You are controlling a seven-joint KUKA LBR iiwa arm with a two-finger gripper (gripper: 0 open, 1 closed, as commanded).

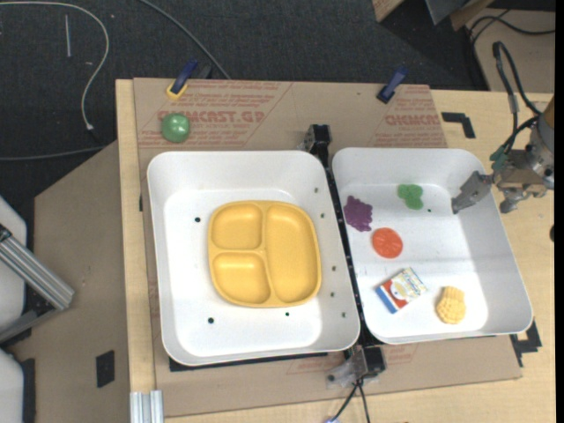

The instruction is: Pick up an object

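Note:
The right bin (493, 263) holds a green toy (410, 195), a purple toy (358, 212), a round red-orange piece (387, 242), a small white, red and blue carton (401, 290) and a yellow toy (450, 305). My gripper (489, 196) hangs over the bin's upper right edge with its two fingers spread apart and nothing between them. It stands to the right of the green toy, apart from all the objects.
The left bin (176, 236) bears a yellow divided plate (264, 252). A green ball (175, 128) lies on the cardboard beyond the left bin. Blue clamps (183, 79) (391, 85) grip the board's far edge. Cables run at the right.

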